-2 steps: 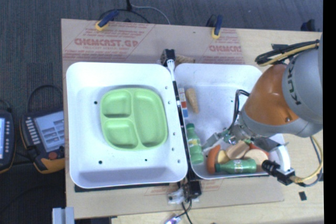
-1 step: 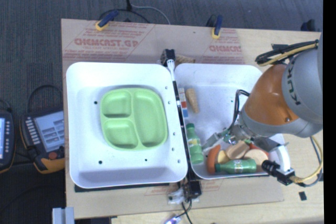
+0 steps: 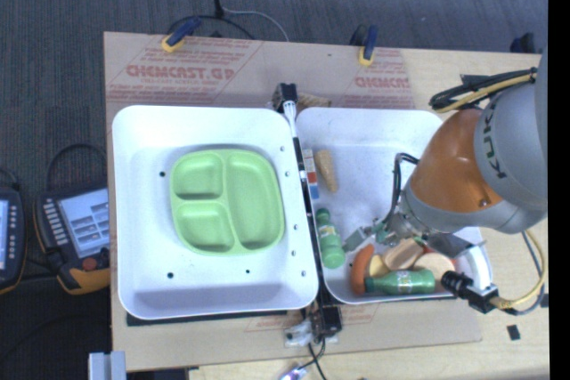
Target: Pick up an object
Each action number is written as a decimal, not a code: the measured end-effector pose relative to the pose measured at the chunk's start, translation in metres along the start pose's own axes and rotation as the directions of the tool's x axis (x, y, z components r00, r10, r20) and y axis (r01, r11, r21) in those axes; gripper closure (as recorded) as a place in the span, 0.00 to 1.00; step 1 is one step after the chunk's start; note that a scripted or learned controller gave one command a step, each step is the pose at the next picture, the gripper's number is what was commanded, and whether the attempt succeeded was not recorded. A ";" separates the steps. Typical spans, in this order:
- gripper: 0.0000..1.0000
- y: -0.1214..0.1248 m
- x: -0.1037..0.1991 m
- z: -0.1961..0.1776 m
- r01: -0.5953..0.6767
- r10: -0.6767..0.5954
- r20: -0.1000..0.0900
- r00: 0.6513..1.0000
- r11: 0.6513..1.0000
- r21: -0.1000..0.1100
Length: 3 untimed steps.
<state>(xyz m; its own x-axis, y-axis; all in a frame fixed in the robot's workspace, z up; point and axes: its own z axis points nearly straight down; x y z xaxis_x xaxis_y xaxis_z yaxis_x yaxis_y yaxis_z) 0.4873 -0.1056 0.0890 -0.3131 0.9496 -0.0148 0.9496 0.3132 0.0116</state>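
My gripper [image 3: 378,232] reaches down into the right bin [image 3: 374,131], under the arm's orange band [image 3: 450,166]. It hangs just above a pile at the bin's front. In that pile lie a green bottle [image 3: 402,282] on its side, an orange-red round piece [image 3: 361,268] and tan and pink food pieces [image 3: 405,255]. A small green bottle [image 3: 329,242] lies to the gripper's left against the bin wall. A tan bread-like piece [image 3: 325,171] rests farther back. The arm hides part of the pile.
The left bin [image 3: 142,280] holds a green divided plate [image 3: 226,200]. A black and white bar [image 3: 298,157] runs along the wall between the bins. Yellow and blue clamps [image 3: 365,47] grip the board's back edge. Cables trail at the arm's right.
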 end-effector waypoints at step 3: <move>0.00 -0.003 -0.006 -0.001 -0.024 0.024 0.006 1.000 1.000 0.004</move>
<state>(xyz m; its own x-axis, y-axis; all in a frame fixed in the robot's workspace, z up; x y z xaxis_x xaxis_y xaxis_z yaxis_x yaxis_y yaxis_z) 0.4862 -0.1123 0.0901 -0.2903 0.9567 -0.0207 0.9568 0.2905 0.0083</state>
